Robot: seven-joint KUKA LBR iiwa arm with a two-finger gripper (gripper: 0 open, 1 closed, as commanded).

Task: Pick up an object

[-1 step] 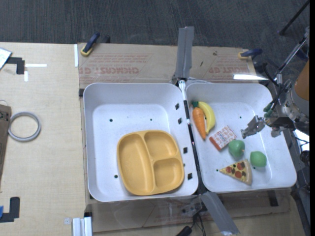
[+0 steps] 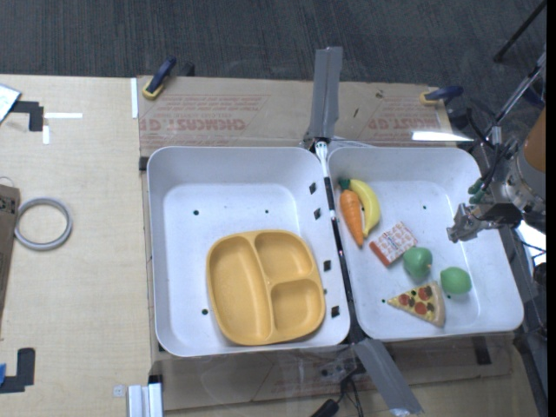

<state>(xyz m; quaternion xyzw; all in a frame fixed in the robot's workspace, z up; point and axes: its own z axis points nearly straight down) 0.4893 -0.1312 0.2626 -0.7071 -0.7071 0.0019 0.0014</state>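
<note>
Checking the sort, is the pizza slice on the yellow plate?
No, the pizza slice lies in the right bin near its front edge, while the yellow plate sits in the left bin.

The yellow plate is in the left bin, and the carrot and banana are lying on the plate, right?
Not quite. The yellow plate is in the left bin, but the carrot and banana lie in the right bin, not on the plate. The camera view shows this.
</note>
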